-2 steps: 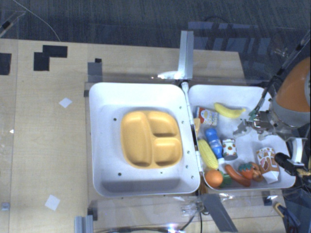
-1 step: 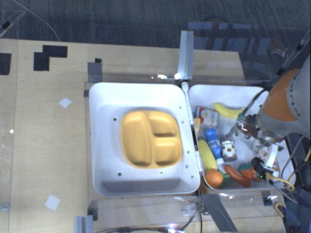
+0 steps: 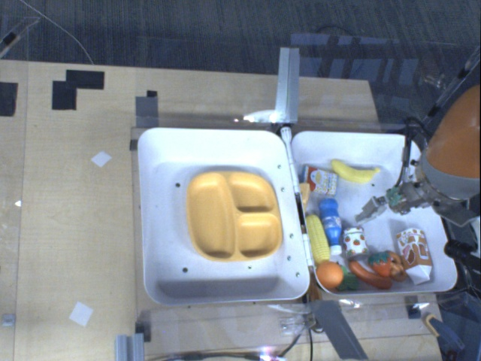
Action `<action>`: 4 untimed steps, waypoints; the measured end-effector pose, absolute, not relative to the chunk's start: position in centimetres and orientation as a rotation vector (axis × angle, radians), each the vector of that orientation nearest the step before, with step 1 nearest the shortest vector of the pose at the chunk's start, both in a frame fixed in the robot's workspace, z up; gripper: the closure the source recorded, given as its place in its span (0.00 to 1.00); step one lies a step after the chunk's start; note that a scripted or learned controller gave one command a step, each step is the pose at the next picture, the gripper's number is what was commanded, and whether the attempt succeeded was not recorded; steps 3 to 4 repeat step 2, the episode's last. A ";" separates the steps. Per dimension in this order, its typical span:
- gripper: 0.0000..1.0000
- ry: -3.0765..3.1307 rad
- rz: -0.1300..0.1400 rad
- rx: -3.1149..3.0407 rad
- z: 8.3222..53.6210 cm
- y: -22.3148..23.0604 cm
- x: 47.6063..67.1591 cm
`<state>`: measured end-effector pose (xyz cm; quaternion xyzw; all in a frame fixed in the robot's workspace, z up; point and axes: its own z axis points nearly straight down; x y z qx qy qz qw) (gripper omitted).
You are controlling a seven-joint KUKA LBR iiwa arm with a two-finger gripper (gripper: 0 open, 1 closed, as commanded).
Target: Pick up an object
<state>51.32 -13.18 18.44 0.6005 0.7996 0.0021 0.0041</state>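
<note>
On pale wooden bench [image 3: 68, 224], two white bins [image 3: 158, 201], dark carpet [image 3: 188, 13] beyond.

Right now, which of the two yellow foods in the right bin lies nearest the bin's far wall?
The banana. It lies near the right bin's far wall; the corn cob lies lower, along the left wall.

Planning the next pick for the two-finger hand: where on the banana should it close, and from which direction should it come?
Judging by its pose, grip the banana at mid-length, across its narrow width, coming straight down. It lies flat near the right bin's far wall, its long axis running left to right, with bare floor around it. The ends taper, so the middle should hold better.
</note>
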 end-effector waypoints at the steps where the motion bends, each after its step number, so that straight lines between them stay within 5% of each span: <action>1: 0.00 2.061 0.017 2.355 8.9 -18.6 50.7; 4: 0.00 1.989 0.013 2.413 8.9 -17.6 50.0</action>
